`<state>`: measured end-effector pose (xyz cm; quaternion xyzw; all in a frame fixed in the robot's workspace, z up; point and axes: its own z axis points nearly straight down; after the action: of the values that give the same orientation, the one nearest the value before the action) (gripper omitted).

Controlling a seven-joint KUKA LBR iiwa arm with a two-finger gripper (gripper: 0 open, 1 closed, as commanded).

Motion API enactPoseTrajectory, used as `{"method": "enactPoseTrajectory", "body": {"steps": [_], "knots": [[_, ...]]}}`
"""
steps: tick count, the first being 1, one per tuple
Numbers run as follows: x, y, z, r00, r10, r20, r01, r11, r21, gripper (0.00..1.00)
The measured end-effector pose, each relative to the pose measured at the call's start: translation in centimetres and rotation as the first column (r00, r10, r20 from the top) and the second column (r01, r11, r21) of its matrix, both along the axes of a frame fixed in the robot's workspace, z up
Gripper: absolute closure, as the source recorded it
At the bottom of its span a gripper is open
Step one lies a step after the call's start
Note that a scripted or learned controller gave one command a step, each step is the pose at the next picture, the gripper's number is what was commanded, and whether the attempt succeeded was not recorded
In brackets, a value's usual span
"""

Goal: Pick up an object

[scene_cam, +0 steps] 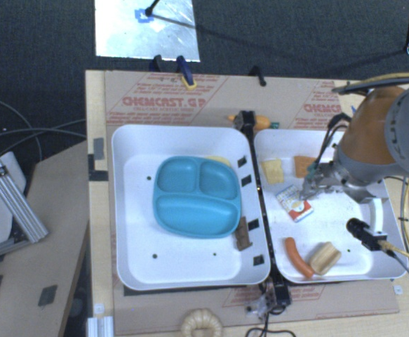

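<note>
My gripper (309, 188) hangs low over the middle of the right bin (344, 276), at the upper right edge of a small white and red packet (294, 203). Whether it touches the packet I cannot tell. A pale yellow square piece (272, 170) and an orange square piece (304, 165) lie just behind it near the bin's back wall. At the front of the bin, an orange sausage (298, 257) lies beside a tan bread chunk (324, 258).
The left bin (130, 188) holds a blue divided plate (196, 195), a brown stick (243, 234) at the plate's front right, and a yellowish piece (219, 161) peeking out behind it. An orange item (260, 123) lies on the cardboard behind the bins.
</note>
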<state>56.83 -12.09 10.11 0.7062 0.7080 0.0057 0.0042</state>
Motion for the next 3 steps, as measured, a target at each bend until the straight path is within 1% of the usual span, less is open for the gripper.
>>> {"method": "enactPoseTrajectory", "body": {"steps": [1, 2, 3], "knots": [[0.5, 0.0, 6.5, 1.000, 0.002, -0.006, -0.002, 1.000, -0.004, 1.00], [0.6, 0.0, 11.9, 1.000, 0.002, -0.007, -0.002, 1.000, -0.003, 1.00], [0.8, 5.1, 12.9, 1.000, 0.007, -0.011, -0.007, 1.000, 0.000, 1.00]]}}
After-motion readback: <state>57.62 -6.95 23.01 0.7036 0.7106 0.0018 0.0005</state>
